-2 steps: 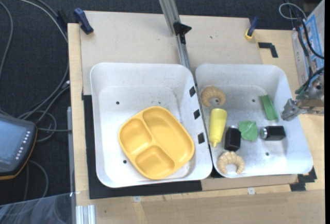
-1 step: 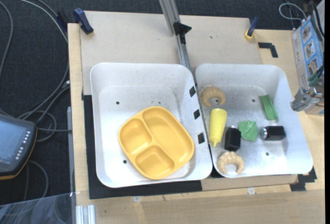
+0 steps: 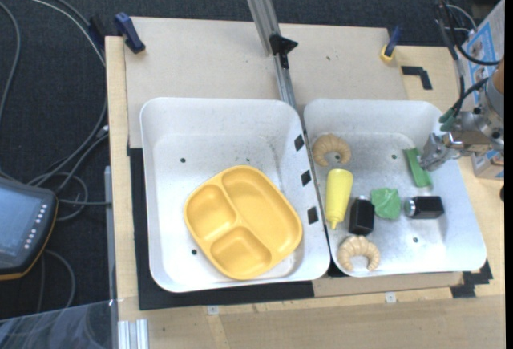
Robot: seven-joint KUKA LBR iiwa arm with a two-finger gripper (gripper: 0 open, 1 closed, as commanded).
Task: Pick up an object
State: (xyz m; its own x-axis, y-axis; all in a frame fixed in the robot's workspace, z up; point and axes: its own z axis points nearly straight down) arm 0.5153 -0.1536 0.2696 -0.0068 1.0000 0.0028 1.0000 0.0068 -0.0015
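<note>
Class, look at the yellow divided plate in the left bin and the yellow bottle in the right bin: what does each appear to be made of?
Yellow divided plate: probably moulded plastic, with a smooth, even colour and soft sheen. Yellow bottle: likely plastic too, uniformly coloured, matte to slightly glossy.

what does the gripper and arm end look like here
Only the tip of the arm enters at the right edge of the camera view. The gripper is a small metallic grey assembly with darker grey blocky parts, its jaws pale silver. Behind it sits a light grey housing, and thin dark cables with a green lead run down towards it. The picture is too coarse to read any markings.
</note>
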